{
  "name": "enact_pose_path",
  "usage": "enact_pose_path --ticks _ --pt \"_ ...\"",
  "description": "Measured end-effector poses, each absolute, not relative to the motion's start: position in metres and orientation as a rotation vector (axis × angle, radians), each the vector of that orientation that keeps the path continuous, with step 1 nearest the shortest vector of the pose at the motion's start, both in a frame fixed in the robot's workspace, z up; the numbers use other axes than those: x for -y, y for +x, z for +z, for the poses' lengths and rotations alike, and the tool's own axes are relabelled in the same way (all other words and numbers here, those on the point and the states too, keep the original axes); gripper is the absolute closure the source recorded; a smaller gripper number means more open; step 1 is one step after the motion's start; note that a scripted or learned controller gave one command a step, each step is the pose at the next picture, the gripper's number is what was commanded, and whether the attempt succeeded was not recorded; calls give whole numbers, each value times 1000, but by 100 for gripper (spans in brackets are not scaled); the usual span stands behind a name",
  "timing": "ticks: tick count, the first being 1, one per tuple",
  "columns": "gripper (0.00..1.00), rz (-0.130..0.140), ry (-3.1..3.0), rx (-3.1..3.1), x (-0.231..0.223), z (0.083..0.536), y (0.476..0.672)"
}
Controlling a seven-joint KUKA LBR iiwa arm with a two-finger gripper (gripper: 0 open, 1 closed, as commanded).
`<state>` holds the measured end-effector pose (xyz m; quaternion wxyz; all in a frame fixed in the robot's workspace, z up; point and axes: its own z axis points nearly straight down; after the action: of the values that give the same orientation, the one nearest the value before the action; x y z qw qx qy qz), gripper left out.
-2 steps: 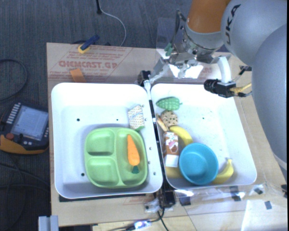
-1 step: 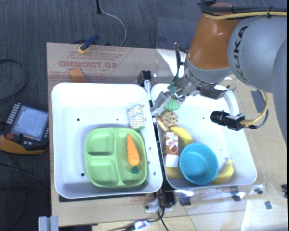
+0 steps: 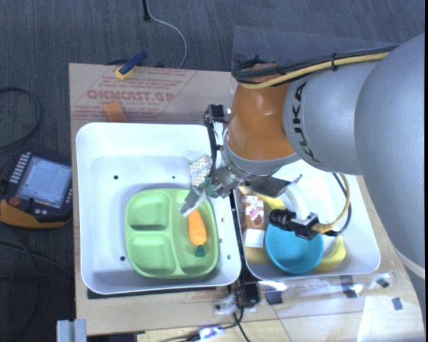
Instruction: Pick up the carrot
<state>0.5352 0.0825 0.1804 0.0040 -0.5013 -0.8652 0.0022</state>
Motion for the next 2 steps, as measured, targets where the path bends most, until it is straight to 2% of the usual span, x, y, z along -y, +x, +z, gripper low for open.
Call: enact_pose_path --ticks 1,2 --pt "0 -30 -1656 2687 -126 95 534" --pt "100 -53 -1666 2686 -128 110 538"
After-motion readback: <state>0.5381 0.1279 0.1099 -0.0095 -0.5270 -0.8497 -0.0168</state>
